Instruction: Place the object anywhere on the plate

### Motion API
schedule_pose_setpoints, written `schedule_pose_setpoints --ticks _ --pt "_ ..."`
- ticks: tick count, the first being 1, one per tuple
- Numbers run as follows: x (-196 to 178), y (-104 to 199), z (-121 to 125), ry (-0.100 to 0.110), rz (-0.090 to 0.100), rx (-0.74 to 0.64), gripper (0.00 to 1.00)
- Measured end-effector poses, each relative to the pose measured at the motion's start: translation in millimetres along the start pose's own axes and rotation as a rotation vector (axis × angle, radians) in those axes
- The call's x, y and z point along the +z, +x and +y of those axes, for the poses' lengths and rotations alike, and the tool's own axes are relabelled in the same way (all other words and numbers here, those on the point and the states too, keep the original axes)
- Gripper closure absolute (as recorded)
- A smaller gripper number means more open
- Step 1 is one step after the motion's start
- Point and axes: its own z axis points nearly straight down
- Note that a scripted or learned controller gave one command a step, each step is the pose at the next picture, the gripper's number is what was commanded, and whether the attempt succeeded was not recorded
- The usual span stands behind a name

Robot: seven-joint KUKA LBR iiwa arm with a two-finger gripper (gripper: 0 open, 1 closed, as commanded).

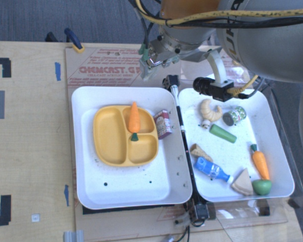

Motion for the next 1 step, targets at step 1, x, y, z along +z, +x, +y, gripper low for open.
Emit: schedule_pose_setpoints --ticks 1 --pt "-11.3 -0.3 2.1 -0.006 -0.005 -0.002 1.00"
